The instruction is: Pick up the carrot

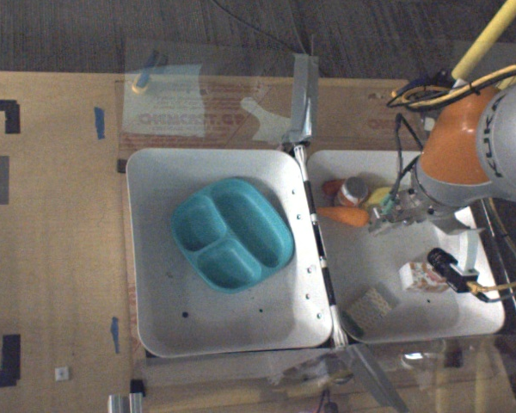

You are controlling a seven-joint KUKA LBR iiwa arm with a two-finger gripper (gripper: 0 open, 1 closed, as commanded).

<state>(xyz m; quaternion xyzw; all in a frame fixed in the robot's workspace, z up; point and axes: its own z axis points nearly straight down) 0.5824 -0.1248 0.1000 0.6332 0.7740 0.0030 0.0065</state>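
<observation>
1. Viewing from the camera view: the carrot (344,217) lies flat in the right bin (396,329), near that bin's upper left corner and close to the wall shared with the left bin (155,304). Its long axis runs roughly left to right.
2. Neighbours: a red and white can (351,189) sits just above the carrot, and a yellow item (378,197) sits near its right end. Contact between them cannot be confirmed.
3. Tool state: the tool (389,217) is low, at the carrot's right end. Whether it is open or closed, and whether it has hold of anything, cannot be told here.
4. Handling, as a judgement:
   - The carrot looks small, light and rigid, probably a plastic toy.
   - Its skin looks smooth and its body tapers, so it may slip or roll under a poor grip.
   - Take hold across the thick middle, squarely to the long axis.
   - Avoid the narrow tip and the crowded side beside the can.
5. Other contents: a teal divided plate (232,232) is in the left bin. A grey block (374,303) and a small packet (420,276) lie lower in the right bin, apart from the carrot.
6. Writing:
   - The packet carries red print, too small to read.
   - A clear sheet (189,101) on the surface (52,256) shows faint lettering, not legible.
   - Dark letters on the arm (464,157) are cut off at the frame edge.
</observation>
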